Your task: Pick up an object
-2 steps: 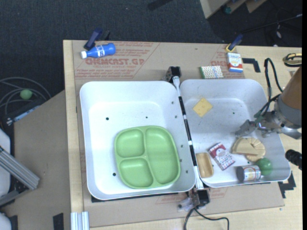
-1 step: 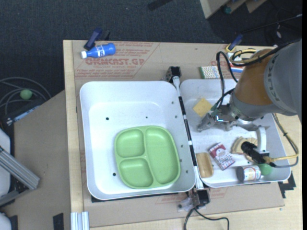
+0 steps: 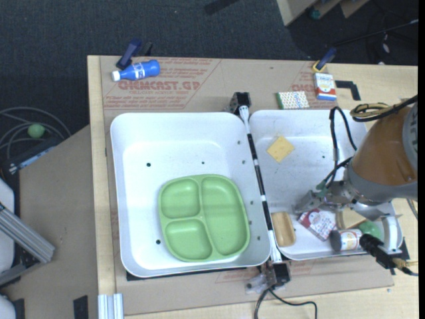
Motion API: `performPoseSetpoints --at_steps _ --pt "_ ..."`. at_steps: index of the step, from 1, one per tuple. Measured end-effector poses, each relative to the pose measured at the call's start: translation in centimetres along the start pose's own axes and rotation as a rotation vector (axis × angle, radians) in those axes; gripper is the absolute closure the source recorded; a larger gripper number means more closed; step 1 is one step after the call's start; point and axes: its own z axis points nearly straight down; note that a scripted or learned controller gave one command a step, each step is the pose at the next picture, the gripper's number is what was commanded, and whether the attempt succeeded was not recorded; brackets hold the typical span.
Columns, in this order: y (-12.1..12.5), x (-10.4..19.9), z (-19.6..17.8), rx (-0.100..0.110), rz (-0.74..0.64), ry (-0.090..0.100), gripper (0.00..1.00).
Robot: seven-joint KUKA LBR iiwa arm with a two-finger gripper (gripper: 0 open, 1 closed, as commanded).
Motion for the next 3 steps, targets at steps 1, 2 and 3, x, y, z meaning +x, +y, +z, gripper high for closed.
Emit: performPoseSetpoints --at_steps 1,2,3 --pt "0.1 0.1 -1.0 -0.003 0.0 0.0 1.0" --pt "0.1 0.1 -1.0 -0.003 0.0 0.001 0.0" --pt "-1.1 3.4 0.0 -0.004 -0.002 0.0 0.0"
